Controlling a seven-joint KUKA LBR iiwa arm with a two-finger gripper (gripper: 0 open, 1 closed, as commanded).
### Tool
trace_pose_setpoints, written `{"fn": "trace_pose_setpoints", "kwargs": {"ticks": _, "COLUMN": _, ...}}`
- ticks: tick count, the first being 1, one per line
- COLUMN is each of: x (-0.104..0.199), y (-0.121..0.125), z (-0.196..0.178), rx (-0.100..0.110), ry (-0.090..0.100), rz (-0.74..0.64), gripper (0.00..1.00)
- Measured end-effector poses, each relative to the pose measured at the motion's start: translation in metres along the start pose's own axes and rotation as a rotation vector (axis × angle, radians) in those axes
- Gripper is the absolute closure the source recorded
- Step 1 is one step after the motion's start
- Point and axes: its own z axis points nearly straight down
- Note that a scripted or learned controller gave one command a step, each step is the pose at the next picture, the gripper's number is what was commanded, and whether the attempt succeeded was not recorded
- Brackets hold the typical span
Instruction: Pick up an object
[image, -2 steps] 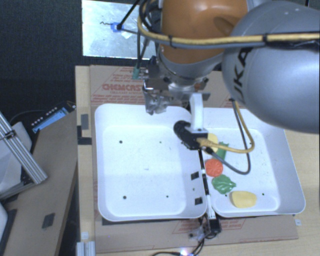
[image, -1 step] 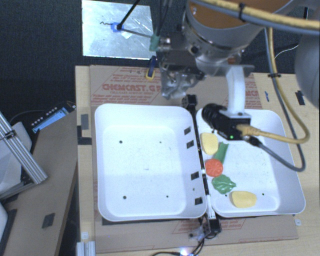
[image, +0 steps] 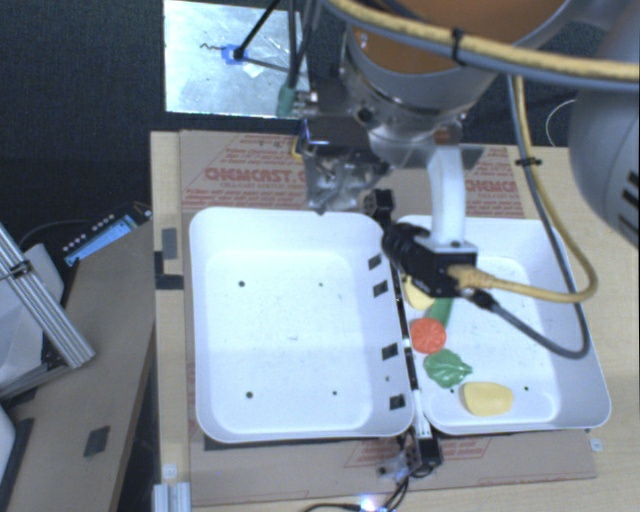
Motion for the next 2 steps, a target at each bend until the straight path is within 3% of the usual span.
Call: {"fn": "trace_pose_setpoints", "kwargs": {"ticks": 2, "x": 0.0, "y": 0.001, "z": -0.022, "rx": -0.003, "ry": 0.002, "rz": -0.011, "gripper": 1.0}}
